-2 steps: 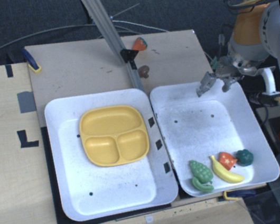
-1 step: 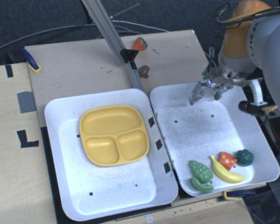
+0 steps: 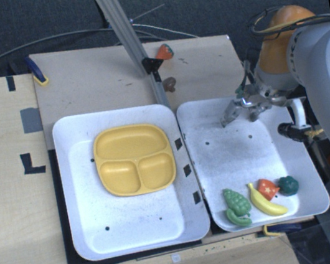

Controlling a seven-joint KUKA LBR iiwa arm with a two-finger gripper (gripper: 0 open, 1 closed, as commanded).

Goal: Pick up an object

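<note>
The claw [image 3: 237, 113], seemingly open, hangs near the right bin's [image 3: 231, 148] far rim, toys [image 3: 259, 197] well apart.

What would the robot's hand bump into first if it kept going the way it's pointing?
Probably the bare white floor of the right bin. The hand points down and leftward at it. The toys sit at the bin's near end, off that line. Depth is hard to judge.

Yellow divided plate [image 3: 135, 159]; white bins [image 3: 78, 194]; yellow banana [image 3: 265, 200]; green toys [image 3: 237, 206]; red-orange piece [image 3: 266, 187].
</note>
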